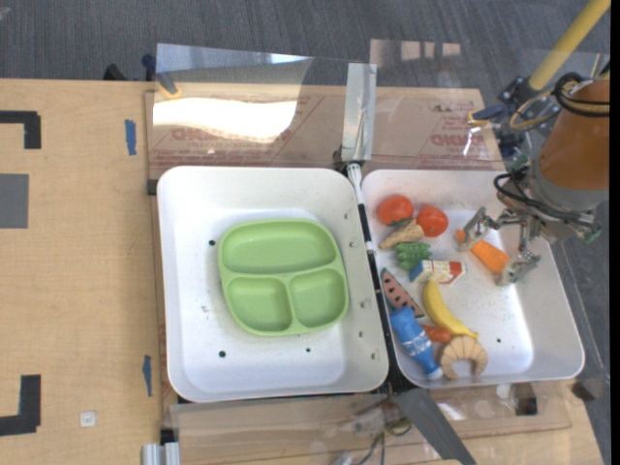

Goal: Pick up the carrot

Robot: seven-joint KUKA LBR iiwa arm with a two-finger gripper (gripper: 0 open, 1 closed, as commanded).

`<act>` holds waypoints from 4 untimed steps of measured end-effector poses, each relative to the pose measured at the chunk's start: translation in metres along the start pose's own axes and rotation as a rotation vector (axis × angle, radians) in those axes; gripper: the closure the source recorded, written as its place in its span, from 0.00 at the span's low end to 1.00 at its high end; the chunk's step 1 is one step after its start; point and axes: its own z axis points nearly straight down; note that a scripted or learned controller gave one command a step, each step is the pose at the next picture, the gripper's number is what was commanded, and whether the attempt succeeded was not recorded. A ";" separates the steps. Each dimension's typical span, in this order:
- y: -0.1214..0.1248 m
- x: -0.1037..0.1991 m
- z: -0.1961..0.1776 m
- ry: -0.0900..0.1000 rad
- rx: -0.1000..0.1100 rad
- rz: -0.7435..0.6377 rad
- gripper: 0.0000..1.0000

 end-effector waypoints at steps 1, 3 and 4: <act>0.053 0.006 -0.002 0.006 0.005 0.102 0.00; 0.083 0.058 -0.004 0.006 0.008 -0.530 1.00; -0.016 -0.030 0.000 0.006 0.001 -0.579 1.00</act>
